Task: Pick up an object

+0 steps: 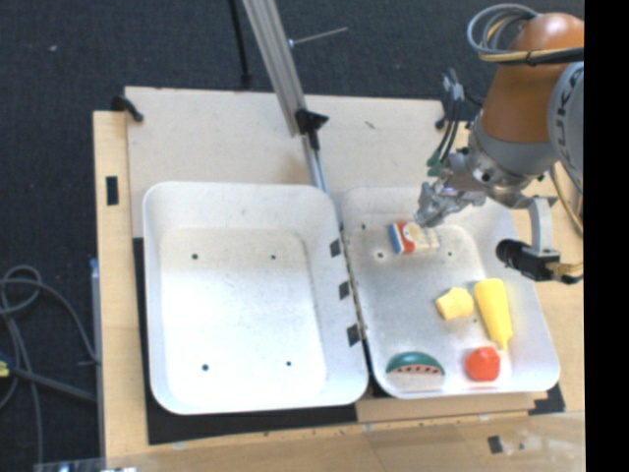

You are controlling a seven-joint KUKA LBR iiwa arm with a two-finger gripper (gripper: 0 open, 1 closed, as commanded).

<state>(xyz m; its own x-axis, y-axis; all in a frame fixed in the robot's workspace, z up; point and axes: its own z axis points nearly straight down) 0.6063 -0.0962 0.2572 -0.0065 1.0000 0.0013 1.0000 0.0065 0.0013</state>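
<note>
Poised over the far part of the right bin (550,357): gripper (429,214), finger state impossible to tell, with the small red, white and blue carton (410,237) just nearward and leftward, long axis roughly left to right.

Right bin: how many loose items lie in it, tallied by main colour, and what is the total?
Yellow: 2, a yellow corn-shaped toy and a small pale yellow block.
Red: 1, a round red tomato-like toy.
Green and red: 1, a watermelon-slice toy.
Red, blue and white: 1, a small carton-like toy under the claw.
Total: 5
</note>
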